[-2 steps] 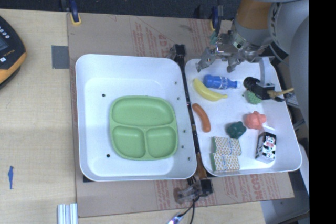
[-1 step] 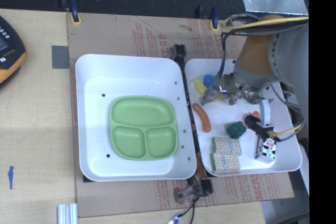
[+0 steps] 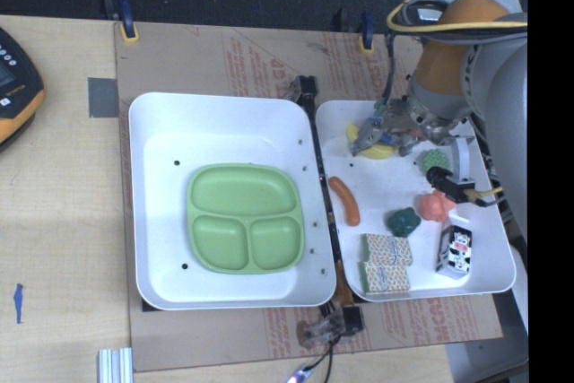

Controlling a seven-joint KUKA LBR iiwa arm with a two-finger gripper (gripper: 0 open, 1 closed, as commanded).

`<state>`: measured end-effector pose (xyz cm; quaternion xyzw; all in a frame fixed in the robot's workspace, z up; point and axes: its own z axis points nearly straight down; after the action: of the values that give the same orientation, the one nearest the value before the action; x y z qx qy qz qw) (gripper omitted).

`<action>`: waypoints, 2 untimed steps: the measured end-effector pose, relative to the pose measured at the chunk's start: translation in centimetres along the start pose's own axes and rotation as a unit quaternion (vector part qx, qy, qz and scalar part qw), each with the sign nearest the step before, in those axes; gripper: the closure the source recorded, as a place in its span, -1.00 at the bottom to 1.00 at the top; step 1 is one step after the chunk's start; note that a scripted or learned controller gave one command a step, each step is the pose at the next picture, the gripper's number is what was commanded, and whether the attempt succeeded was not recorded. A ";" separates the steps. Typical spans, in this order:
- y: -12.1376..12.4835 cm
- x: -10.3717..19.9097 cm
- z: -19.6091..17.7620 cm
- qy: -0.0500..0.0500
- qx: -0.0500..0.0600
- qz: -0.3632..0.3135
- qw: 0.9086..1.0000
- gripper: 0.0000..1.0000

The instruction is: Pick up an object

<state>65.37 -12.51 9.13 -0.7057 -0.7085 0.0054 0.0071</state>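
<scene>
Camera view looks down at a slant on two white bins, and the arm (image 3: 466, 40) reaches in from the right with its gripper (image 3: 381, 134) low over the far-left corner of the right bin (image 3: 502, 278). The nearest candidate is a yellow object (image 3: 377, 151), which lies right at the gripper's tip, touching it or just beneath it as far as I can judge; its long axis runs roughly left to right across the bin. Whether the fingers are spread or closed I cannot tell, since the tooling is a dark tangle from up here, and nothing shows plainly between them, so I would not call anything held. If the grab comes next, it looks like a short drop straight down rather than a sideways reach. Elsewhere in that bin lie an orange sausage (image 3: 344, 200) toward the divider, a dark green lump (image 3: 404, 221), a pink piece (image 3: 436, 205), a green knobbly piece (image 3: 434, 161), a patterned block (image 3: 387, 263) and a small black and white toy (image 3: 456, 249), all well apart from the gripper. The left bin (image 3: 152, 193) carries a green divided plate (image 3: 244, 217). Both bins sit on brown cardboard (image 3: 224, 58) clamped to a pale wooden bench (image 3: 54, 220), with dark floor beyond.
</scene>
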 end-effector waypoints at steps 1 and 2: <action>0.0 -7.3 -8.2 -0.002 -0.008 0.000 1.000 -1.00; -9.0 -6.6 0.2 -0.001 -0.006 0.000 1.000 -1.00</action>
<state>56.44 -19.15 9.09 -0.7057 -0.7085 0.0019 0.0023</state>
